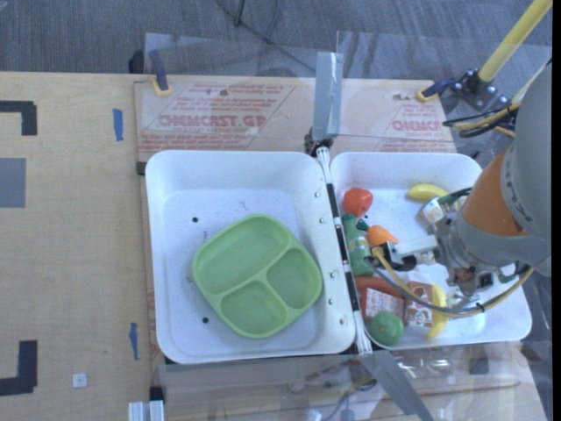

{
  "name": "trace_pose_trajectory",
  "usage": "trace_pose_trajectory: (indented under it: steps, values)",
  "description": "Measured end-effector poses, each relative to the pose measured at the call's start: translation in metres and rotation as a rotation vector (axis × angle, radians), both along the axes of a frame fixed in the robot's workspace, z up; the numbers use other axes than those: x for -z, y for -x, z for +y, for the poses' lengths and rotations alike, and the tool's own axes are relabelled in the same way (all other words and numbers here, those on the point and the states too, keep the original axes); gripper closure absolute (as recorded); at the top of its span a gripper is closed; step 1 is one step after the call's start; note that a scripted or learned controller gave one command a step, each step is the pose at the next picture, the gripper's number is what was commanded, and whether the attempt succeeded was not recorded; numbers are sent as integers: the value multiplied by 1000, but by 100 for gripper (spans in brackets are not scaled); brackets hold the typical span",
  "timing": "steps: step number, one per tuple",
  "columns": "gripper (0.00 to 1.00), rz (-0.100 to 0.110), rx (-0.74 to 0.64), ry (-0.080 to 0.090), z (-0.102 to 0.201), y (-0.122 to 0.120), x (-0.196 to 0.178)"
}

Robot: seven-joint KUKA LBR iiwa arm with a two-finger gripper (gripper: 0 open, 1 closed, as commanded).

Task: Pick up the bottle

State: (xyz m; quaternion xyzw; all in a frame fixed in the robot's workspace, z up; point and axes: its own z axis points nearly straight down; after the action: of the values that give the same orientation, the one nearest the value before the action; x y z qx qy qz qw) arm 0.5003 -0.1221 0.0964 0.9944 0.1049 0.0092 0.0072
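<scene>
Inside the left bin (166, 191) lies a green tray (257, 276); end effector (456, 274) state unclear.

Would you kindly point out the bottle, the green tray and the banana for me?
Bottle (357, 242), camera view, on its green body beside the bin divider.
Green tray (257, 275), camera view, on the ridge between its compartments.
Banana (427, 191), camera view, on the middle of the yellow fruit.

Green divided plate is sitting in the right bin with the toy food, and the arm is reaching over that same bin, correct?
Not quite. The camera view shows the green divided plate lying in the left bin, apart from the toy food. The rest holds: the toy food is in the right bin, and the arm reaches over that bin.
</scene>
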Motion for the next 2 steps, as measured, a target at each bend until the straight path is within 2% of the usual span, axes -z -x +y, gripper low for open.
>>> trace_pose_trajectory:
  steps: [1,2]
  values:
    - [100,0,0,1,-1,0,-9]
    - [100,23,6,-14,7,-49,-124]
